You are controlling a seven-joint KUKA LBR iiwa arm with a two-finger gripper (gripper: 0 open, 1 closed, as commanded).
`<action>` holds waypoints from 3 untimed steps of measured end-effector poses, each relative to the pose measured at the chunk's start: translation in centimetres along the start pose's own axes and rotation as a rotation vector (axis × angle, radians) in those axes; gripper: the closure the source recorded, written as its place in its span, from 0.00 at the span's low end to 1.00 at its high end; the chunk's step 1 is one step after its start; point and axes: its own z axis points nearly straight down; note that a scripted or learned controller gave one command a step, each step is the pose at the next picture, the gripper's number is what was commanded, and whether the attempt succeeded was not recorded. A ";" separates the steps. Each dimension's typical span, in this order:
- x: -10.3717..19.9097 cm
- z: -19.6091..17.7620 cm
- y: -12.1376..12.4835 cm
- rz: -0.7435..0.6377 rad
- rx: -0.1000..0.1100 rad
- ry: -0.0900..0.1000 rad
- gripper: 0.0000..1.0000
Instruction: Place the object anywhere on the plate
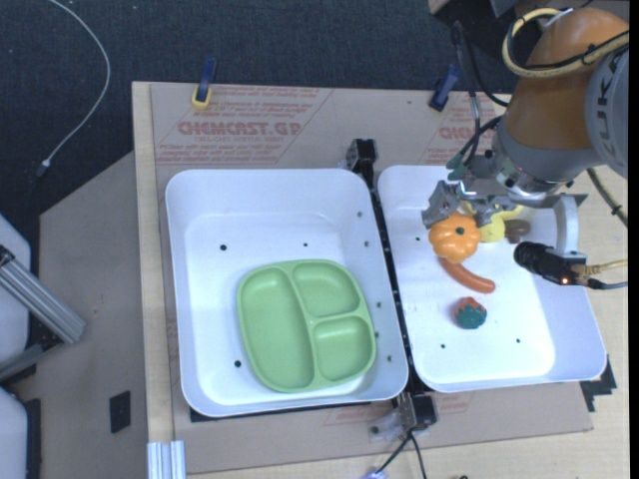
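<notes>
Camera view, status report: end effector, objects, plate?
End effector low over right bin, at orange pumpkin. Green plate in left bin. Nothing blocking.

Pale green plate (305, 324); white bins (200, 228); orange pumpkin (455, 239); orange sausage (469, 278); teal-and-red ball (470, 314).
</notes>
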 end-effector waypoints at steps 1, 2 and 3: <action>5.9 1.0 -0.4 -0.003 0.005 0.001 1.00; 11.4 -0.2 -0.6 -0.003 0.000 0.000 1.00; 15.9 0.7 -1.1 -0.001 0.005 -0.001 1.00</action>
